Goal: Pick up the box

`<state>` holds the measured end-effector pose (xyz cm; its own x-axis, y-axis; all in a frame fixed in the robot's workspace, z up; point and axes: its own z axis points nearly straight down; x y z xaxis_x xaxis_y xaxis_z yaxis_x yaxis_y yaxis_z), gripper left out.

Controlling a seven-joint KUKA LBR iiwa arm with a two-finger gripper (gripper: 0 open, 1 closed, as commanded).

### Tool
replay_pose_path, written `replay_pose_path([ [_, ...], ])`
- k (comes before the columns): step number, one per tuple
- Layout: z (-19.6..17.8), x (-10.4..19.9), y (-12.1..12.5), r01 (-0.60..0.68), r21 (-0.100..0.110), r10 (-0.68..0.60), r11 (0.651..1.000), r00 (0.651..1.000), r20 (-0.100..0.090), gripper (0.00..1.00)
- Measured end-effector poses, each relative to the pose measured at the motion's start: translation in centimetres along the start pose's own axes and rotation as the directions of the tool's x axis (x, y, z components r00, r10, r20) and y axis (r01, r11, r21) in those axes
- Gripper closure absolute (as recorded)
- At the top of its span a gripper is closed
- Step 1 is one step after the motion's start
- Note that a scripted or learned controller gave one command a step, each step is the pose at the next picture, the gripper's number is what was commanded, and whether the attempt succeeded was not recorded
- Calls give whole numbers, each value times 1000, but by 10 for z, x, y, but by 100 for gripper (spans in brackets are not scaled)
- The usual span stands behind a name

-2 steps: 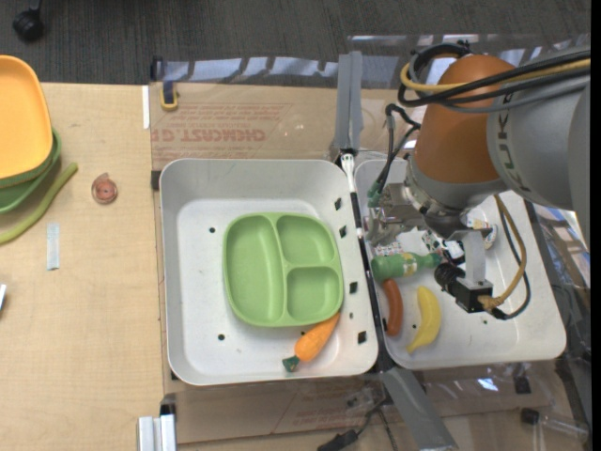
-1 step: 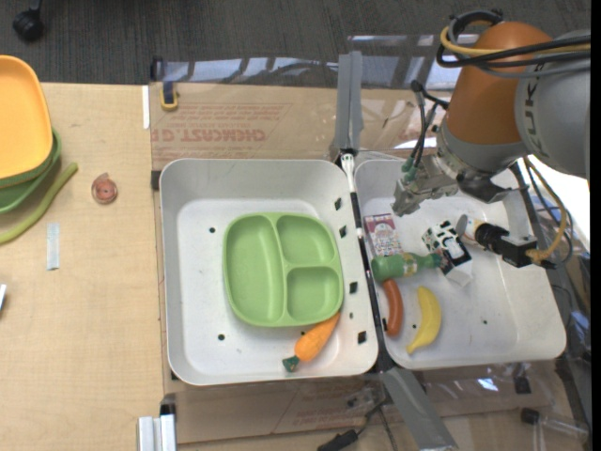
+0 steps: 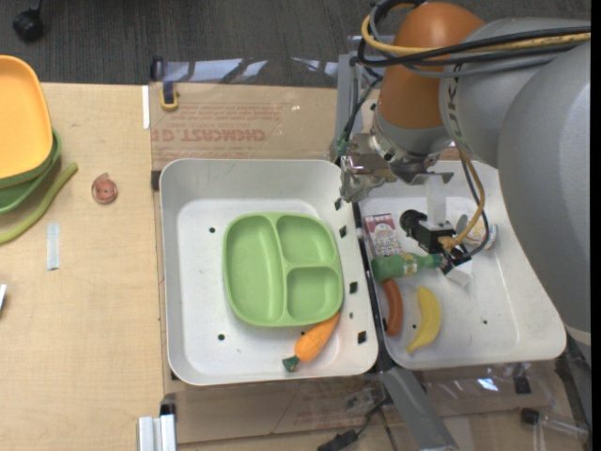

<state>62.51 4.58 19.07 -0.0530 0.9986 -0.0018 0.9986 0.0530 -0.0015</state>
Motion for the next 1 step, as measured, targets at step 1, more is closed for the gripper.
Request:
replay_pose_path([
  [1,0,1,-42,100,2,-100,995,995,-1,100],
])
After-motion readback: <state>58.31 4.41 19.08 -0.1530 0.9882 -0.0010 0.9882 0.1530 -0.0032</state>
